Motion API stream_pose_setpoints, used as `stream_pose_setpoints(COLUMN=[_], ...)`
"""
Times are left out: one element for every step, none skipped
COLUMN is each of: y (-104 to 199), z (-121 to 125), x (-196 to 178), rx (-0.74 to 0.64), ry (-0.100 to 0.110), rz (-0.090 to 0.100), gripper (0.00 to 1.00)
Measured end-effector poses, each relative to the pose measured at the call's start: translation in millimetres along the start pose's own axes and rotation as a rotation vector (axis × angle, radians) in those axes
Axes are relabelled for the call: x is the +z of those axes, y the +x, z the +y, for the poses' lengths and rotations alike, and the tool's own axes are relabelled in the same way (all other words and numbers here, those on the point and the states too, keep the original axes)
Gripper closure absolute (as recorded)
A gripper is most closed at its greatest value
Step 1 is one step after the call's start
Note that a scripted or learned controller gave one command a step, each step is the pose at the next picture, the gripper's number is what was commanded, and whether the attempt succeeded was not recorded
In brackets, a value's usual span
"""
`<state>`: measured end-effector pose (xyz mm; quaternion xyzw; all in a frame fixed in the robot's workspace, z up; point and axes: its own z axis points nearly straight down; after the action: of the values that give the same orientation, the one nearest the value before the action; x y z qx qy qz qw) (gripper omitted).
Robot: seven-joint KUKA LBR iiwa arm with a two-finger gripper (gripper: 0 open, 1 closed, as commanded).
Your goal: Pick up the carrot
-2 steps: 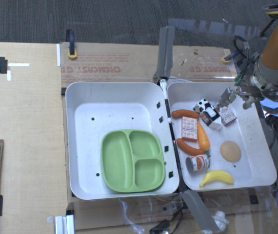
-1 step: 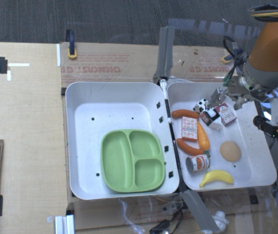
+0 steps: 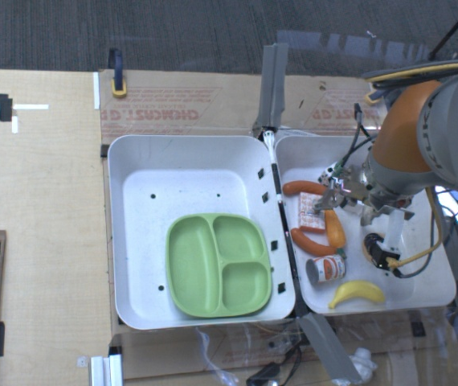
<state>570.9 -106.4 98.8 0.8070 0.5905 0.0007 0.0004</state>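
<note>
The carrot, a short orange piece, lies near the middle of the right bin, pointing toward the far side. My gripper hangs just above and beyond the carrot's far end, over a red and white packet. Nothing shows held in it. The grey arm with its orange band reaches in from the right.
An orange-red sausage lies left of the gripper, and another sits beside the carrot. A small can and a banana lie near the front. The left bin holds a green divided plate.
</note>
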Motion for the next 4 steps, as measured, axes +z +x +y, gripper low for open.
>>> stream_pose_setpoints(y=[0,0,-13,-13], z=[1,1,-39,-39], x=[-9,-9,2,-6], rx=[0.002,0.003,-0.297,-0.294], ry=[-0.002,-0.001,-0.008,-0.008], rz=[0.002,0.002,0.0,0.002], gripper=[1.0,0.0,0.0,1.0])
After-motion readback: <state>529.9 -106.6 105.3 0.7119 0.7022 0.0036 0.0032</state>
